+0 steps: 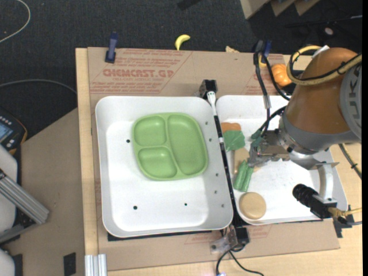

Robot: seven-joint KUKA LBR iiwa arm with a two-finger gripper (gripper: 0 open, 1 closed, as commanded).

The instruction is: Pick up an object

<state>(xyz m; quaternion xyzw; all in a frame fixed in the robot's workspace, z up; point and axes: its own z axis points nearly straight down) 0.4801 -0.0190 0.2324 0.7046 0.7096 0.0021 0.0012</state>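
My gripper (257, 156) hangs low over the middle of the right bin (276, 105), under the orange wrist band. Just left of it lies a green block (234, 140), with a small orange-brown piece (231, 127) behind that. A longer green piece (242, 176) lies slanted below the gripper's left side, close to it or touching; I cannot tell which. A round tan bun-like thing (252, 205) rests near the bin's front left corner. The arm hides the right part of this bin.
The left bin (115, 200) holds a green divided plate (170, 146) near its middle. A divider rail (221, 154) runs between the bins. Beyond the bench's back edge lie a yellow banana toy (182, 40) and a blue clamp (111, 48).
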